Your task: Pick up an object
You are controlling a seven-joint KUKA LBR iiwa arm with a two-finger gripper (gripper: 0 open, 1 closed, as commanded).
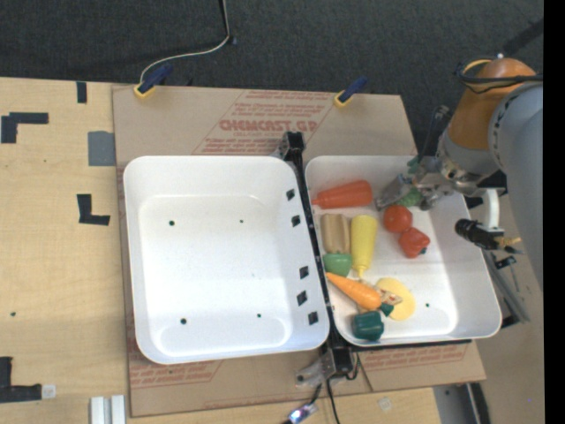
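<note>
From the overhead camera I see the arm reaching in from the right, with the gripper low over the back part of the right bin, just above a small red tomato. I cannot tell how far the gripper is open, and nothing shows clearly held in it, so I judge this to be the approach step: the grasp is not yet made. The likeliest target is that tomato, which lies just under and in front of the gripper, with a second red piece touching or nearly touching it on the right. The next move, as I read it, calls for a straight descent onto one piece, a close, and then a lift that clears the bin wall; the two red pieces sit so near each other that one could be nudged aside. Counting the right bin: one long red pepper at the back, two red round pieces, one tan block, one yellow corn, one small green piece, one carrot, one yellow slice and one dark green piece at the front. The left bin beside it holds no toys that I can see. Both bins rest on a cardboard sheet on the tabletop.
</note>
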